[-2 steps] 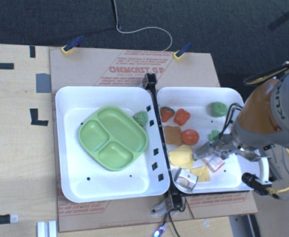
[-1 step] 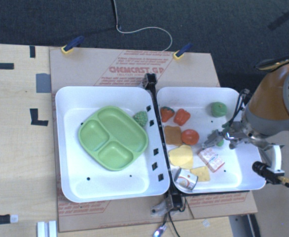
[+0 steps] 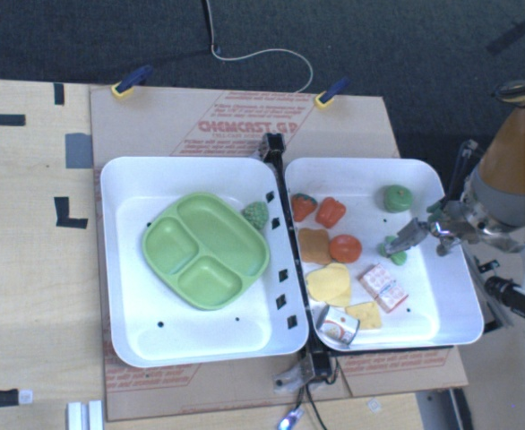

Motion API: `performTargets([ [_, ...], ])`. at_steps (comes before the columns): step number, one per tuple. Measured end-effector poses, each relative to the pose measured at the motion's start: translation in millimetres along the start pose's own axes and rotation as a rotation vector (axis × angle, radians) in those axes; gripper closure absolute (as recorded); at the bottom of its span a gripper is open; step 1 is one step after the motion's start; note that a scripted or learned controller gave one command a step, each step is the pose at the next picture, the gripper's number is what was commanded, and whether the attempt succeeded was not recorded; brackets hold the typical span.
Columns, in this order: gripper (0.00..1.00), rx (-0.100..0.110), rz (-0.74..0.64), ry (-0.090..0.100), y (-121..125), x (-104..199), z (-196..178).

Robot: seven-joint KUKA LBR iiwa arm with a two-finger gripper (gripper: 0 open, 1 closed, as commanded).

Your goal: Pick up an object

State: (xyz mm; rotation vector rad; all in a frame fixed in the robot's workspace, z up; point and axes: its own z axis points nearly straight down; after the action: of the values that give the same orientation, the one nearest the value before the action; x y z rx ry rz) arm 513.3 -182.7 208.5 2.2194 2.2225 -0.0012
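My gripper (image 3: 395,245) reaches into the right bin (image 3: 424,173) from the right and hangs low over its right half. A small green piece (image 3: 399,259) shows just beneath its tip; whether they touch is unclear. A round green fruit (image 3: 397,197) lies behind the gripper. A pink and white box (image 3: 382,288) lies in front of it. Further left are a red tomato (image 3: 344,247), a red pepper (image 3: 331,211), an orange-red piece (image 3: 303,207), a brown slice (image 3: 314,244) and a yellow piece (image 3: 328,283).
A tin can (image 3: 337,327) and a yellow wedge (image 3: 364,314) lie near the right bin's front wall. The left bin (image 3: 124,182) holds a green divided plate (image 3: 207,249) and a green broccoli piece (image 3: 256,213). A black divider (image 3: 285,240) runs between the bins.
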Motion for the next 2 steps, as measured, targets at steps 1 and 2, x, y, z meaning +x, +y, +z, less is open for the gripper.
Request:
performTargets([
  [1,1.00,0.003,-0.001,0.002,0.8,0.4,-14.1],
  [2,1.00,0.004,-0.006,0.003,12.2,49.6,-20.9],
])
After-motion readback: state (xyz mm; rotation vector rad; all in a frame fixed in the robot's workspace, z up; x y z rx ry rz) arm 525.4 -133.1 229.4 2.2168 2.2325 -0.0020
